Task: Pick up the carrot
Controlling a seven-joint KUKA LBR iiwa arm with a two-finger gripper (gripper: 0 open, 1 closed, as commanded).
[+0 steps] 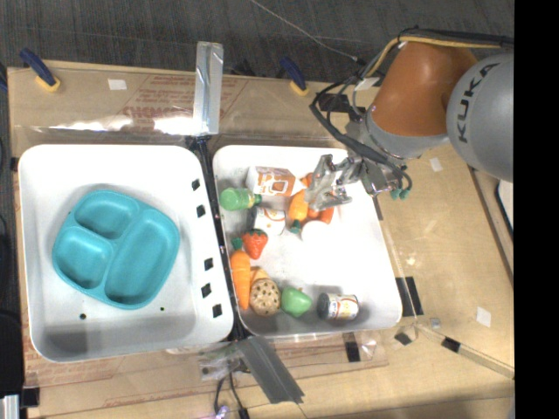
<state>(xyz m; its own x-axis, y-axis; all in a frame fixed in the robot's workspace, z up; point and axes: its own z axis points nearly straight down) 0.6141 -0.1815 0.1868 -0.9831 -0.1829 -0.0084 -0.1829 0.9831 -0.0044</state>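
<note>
The jaws [325, 186] hang over the right bin [376, 234], just above one carrot [298, 206]; whether they are clenched or released cannot be told, since the metal blurs into the items beneath. Two carrots show: this one, beside a small carton [272, 184], and a second carrot [239, 273] near the bin's left wall. The left bin [35, 234] holds one teal tray [116, 247].

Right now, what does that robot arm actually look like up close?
The arm is grey with KUKA lettered in black, and a broad orange band above the wrist. Black cables loop beside it. The end effector is small, silvery metal.
</note>
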